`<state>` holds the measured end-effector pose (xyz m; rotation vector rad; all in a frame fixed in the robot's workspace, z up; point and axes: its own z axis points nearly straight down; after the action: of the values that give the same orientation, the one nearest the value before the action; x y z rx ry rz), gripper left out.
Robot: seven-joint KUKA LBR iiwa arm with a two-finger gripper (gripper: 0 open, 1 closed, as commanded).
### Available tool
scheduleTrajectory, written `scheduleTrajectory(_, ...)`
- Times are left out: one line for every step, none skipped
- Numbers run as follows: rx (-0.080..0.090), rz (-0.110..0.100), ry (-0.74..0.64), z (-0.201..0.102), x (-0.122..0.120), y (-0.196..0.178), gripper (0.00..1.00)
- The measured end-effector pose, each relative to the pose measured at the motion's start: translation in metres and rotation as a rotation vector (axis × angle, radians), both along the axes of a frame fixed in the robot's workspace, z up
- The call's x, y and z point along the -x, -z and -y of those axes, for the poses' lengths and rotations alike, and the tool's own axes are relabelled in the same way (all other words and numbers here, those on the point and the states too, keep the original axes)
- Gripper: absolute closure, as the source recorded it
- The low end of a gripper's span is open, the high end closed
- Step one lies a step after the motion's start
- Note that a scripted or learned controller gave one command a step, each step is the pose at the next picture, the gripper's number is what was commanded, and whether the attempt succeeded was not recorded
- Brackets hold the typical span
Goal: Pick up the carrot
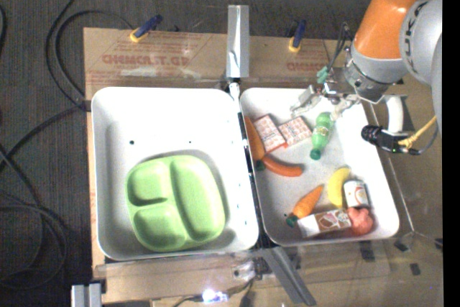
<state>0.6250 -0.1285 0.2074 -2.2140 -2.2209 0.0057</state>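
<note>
The carrot (309, 200) is orange with a green stem end and lies at a slant near the front of the right bin (381, 176), between a yellow banana (336, 185) and a long red-orange pepper-like item (282, 167). My gripper (323, 102) hangs over the back of that bin, well behind the carrot and just above a green bottle (320, 131). Its fingers (303, 103) are spread open with nothing between them.
Two small pink-and-white boxes (280, 131) lie by the bottle, and another orange item (253, 140) runs along the left wall. A small can (356, 194), a carton (327, 221) and a red fruit (364, 221) crowd the front right. The left bin (115, 118) holds a green divided plate (176, 201).
</note>
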Motion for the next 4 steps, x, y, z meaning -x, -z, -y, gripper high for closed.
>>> scheduleTrajectory(-0.002,0.000,-0.248,-0.021,0.055,0.087,0.00)
scheduleTrajectory(0.005,0.022,-0.302,-0.010,0.123,0.117,0.00)
scheduleTrajectory(0.016,0.027,-0.612,-0.006,0.133,0.117,0.00)
scheduleTrajectory(0.014,0.031,-0.612,-0.007,0.131,0.108,1.00)
